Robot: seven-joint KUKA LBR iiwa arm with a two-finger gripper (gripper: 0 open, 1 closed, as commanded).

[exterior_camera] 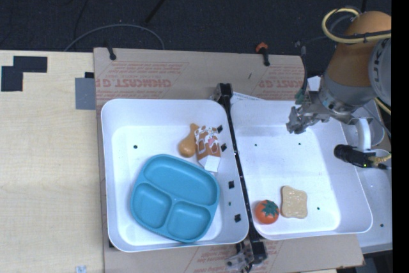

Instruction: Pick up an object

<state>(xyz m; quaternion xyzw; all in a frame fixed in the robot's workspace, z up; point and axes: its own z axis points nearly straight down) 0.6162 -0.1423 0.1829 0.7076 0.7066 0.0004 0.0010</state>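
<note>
The gripper [296, 123] hangs over the upper part of the right bin [358, 220], near its back wall; whether it is spread or closed, I cannot tell, the tip is a dark grey cluster from this angle; nothing shows in its grasp. Above it the grey arm [345, 89] runs up to the orange band [358, 48] at the upper right, with a yellow cable [333, 16] looped over it.

Now the objects in that same bin; a red tomato [267, 211] with a green top sits near the front wall, well below the gripper and a little to the left; just beside it, to its right, lies a pale slice of toast [294, 202], flat on the floor; both are well apart from the gripper, with bare white floor between.

Across the dark divider [231, 156], the left bin [118, 137] holds a blue compartment tray [176, 197], tilted slightly, taking up the front half; behind it, near the divider, a tan pear-like piece [188, 144] touches a small brown-and-white packet [208, 142]; a white scrap [211, 163] lies just below the packet, at the tray's upper edge.

Both bins rest on a cardboard sheet [192, 77] with red print, on the pale wooden bench [45, 169].
</note>
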